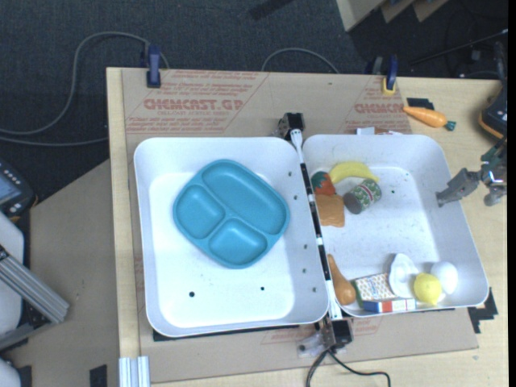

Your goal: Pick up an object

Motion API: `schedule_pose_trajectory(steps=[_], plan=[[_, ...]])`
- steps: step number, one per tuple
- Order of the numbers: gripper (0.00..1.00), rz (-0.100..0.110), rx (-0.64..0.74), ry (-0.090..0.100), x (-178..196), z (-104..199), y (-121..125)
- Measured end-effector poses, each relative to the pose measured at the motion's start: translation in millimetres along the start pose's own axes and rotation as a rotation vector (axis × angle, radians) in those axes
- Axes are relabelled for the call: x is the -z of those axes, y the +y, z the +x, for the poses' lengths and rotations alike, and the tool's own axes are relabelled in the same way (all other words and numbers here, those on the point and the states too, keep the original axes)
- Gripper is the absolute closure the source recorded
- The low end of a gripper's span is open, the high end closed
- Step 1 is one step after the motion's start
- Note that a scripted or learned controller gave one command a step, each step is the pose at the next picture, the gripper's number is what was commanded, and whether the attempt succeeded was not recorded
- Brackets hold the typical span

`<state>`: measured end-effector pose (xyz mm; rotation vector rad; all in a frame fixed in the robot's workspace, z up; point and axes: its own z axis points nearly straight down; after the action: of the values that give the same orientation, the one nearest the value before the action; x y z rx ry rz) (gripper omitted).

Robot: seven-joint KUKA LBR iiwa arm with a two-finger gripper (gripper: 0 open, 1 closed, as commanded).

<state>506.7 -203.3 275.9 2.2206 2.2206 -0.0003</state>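
The right bin (435, 216) holds the loose objects in two clusters. Against its left wall near the far corner lie a yellow banana (351, 170), a small green-labelled can (362, 195) on its side just below it, and a red and orange toy food piece (326, 200). Along the near edge sit a brown pear-shaped piece (341, 283), a small printed box (377, 290), a yellow lemon (427, 288) and a white egg (446, 276). The left bin (161, 297) holds a blue divided plate (230, 213), lying flat.
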Motion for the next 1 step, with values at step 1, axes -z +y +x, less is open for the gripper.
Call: schedule_pose_trajectory(steps=[1], plan=[[0.00,0.008,0.014,0.008,-43.4,136.8,-11.9]])
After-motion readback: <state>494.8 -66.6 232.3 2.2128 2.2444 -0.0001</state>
